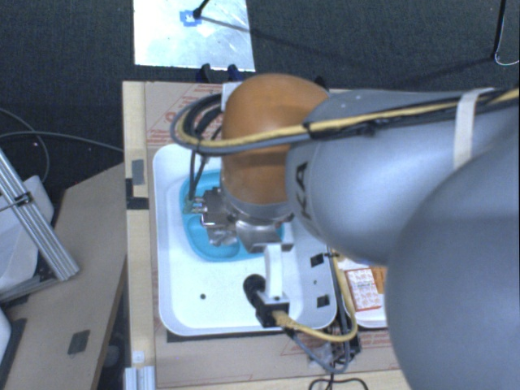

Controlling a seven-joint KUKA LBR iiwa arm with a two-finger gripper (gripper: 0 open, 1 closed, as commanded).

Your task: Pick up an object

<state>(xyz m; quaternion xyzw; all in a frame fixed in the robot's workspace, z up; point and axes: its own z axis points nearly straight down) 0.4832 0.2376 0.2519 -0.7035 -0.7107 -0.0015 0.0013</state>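
Soft, even light; slight blur

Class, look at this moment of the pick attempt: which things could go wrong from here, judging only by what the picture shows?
1. The arm hides most of the blue object in the left bin, so a misaligned grasp might go unseen.
2. The yellow cable loops low near the bin's front edge and could snag.

Dark charcoal carpeted floor (73, 47) all around, with a pale shiny rectangular sheet (193, 21) lying at the top; thin black cables (49, 136) trailing at left; silver aluminium frame rail (32, 218) slanting beside a tan wooden side table (89, 242)
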